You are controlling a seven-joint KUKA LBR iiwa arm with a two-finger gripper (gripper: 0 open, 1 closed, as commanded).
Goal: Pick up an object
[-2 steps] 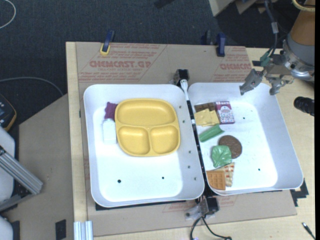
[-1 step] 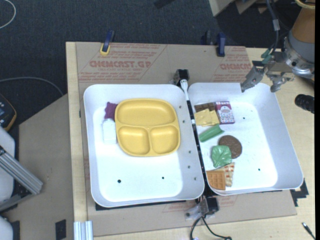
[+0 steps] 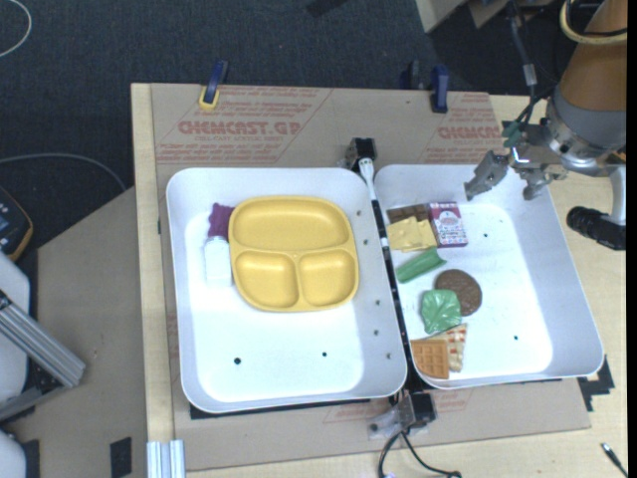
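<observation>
Bins sit side by side on the bench, and the left bin [image 3: 199,347] carries a yellow divided plate [image 3: 294,250] with three compartments, lying near its upper middle. Just beside the plate's left edge lie a small purple item [image 3: 219,218] and a white item [image 3: 216,261], the purple one above the white one in the view, both close against the plate. The right bin [image 3: 537,307] holds its things along its left side: a brown bar [image 3: 406,213] at the top, a yellow cheese slice [image 3: 411,234] under it and touching it, and a small red and white carton [image 3: 448,224] just to their right. Below those lie a green bean pod [image 3: 417,265], then a brown round cookie [image 3: 459,290], with a green leafy piece [image 3: 440,310] overlapping the cookie's lower left. A waffle piece [image 3: 439,354] lies nearest the lower rim of that bin. The arm [image 3: 597,78] reaches in from the right, and the gripper [image 3: 509,176] hangs over the upper rim of the right bin, its fingers spread apart with nothing between them. It is up and to the right of the carton, apart from every thing in the bin.
</observation>
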